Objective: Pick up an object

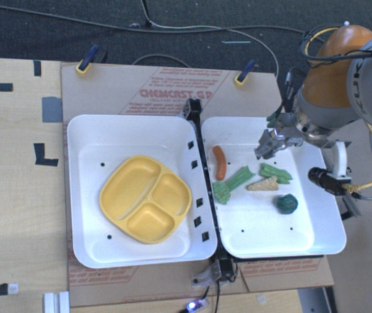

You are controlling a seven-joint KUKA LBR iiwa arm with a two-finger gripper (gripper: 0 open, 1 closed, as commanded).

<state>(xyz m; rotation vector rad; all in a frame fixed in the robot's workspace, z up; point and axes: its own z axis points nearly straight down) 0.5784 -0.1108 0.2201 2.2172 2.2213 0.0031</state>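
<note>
The right bin (316, 237) holds a small orange-red sausage (219, 162), a green broccoli-like piece with a long stem (230, 184), a green bean-like piece (275, 172), a pale tan wedge (262, 185) and a dark green round lump (286, 204). My gripper (268, 146) hangs over the upper right part of that bin, just above the green bean-like piece and the tan wedge. Nothing shows between its fingers.
The left bin (85, 194) holds a yellow divided plate (146, 198). A black divider with clips (199, 168) runs between the bins. Yellow-and-blue clamps (86, 59) (244, 73) sit at the cardboard's back edge. Cables (172, 26) cross the dark floor behind.
</note>
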